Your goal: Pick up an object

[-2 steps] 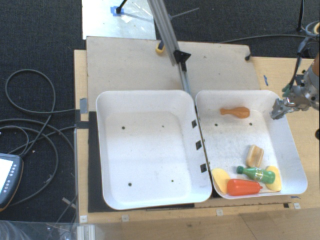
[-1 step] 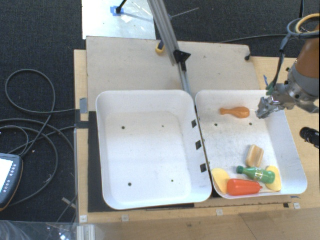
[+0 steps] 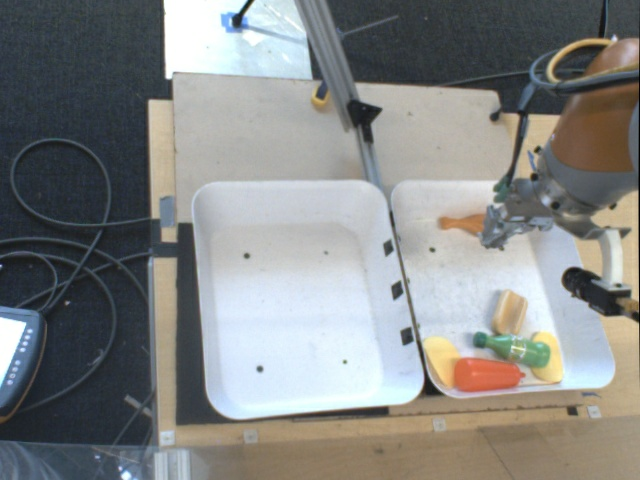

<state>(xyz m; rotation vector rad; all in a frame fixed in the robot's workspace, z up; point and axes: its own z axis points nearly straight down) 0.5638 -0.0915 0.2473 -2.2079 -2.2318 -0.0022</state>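
Observation:
My gripper (image 3: 494,236) hangs low over the far part of the right bin (image 3: 580,303), on the grey arm that comes in from the right. A small orange-brown object (image 3: 459,224) lies on the bin floor just left of the gripper, close to it or touching it. Along the bin's near edge lie a tan bread-like piece (image 3: 509,312), a green bottle (image 3: 508,346), a red-orange vegetable (image 3: 487,373), a yellow piece (image 3: 440,352) and a yellow round fruit (image 3: 548,355).
The left bin (image 3: 215,298) stands beside the right one, with a divider edge (image 3: 398,288) between them. A slanted metal pole (image 3: 335,58) crosses the bench at the back. Cables and a tablet (image 3: 15,353) lie on the floor to the left.

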